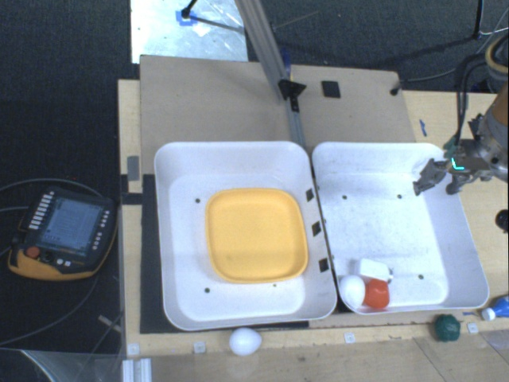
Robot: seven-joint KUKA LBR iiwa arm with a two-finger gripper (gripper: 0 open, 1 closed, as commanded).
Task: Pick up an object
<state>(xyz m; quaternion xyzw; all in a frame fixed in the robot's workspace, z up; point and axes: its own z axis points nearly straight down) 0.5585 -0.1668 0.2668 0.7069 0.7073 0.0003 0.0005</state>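
Where fingers (442, 182) splay, right bin (398, 229) lies below.

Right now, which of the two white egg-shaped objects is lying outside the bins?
The white egg-shaped object on the bench, just below the left white bin. The other white egg sits inside the right white bin, touching a red ball.

At the left edge of the frame, a handheld control pendant (62, 237) with a dark screen and an orange-yellow underside lies on dark carpet, its cable looping around it. At the bottom edge, a white egg-shaped object (245, 341) rests on the bench just below the left white bin (179, 213). In the lower right corner sits a small dark green ball (446, 328).
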